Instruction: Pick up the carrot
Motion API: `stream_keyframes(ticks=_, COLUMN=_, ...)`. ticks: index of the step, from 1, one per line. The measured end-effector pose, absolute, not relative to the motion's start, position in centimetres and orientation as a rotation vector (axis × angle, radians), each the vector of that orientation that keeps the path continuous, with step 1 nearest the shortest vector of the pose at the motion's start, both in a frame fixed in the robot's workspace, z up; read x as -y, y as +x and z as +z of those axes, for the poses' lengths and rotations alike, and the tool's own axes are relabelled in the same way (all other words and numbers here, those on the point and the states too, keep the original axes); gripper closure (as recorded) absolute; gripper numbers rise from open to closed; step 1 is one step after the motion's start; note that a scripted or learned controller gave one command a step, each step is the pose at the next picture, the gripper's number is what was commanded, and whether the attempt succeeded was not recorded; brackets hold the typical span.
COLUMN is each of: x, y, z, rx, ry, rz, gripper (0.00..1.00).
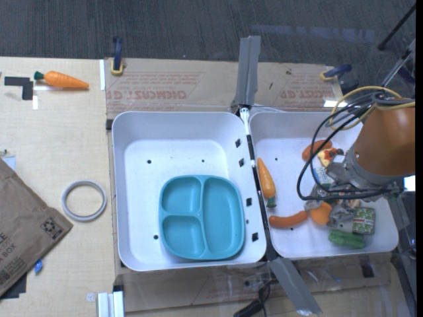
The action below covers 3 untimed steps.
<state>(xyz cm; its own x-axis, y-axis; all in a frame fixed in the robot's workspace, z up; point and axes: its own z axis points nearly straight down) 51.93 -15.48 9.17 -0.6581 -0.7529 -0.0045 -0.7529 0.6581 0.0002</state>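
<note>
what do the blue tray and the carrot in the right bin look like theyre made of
Tray: likely moulded plastic, uniform turquoise with soft sheen and rounded compartment walls.
Carrot: probably a plastic toy, evenly orange and smooth, though too small here to be sure.

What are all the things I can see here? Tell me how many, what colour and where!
carrot: 1, orange, right bin by the divider
second carrot: 1, orange, bench far left
sausage: 1, orange-red, right bin front
green vegetable: 1, green, right bin front
divided plate: 1, turquoise, left bin
bins: 2, white, side by side
tape ring: 1, grey, bench left
cardboard box: 1, brown, lower left
arm: 1, orange band, over right bin
</note>
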Motion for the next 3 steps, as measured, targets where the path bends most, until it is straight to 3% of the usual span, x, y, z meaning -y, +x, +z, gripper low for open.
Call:
stream_keyframes(ticks=1, x=13.3, y=56.5, z=9.2, rx=-2.491, ry=-1.906, rz=0.004, gripper=1.00)
stream_keyframes(ticks=2, x=5.8, y=56.5, z=19.2, rx=-2.533, ry=-1.850, rz=0.002, gripper=1.00)
stream_keyframes(ticks=3, x=-0.1, y=60.6, z=25.9, rx=-2.541, ry=-1.837, rz=0.002, gripper=1.00)
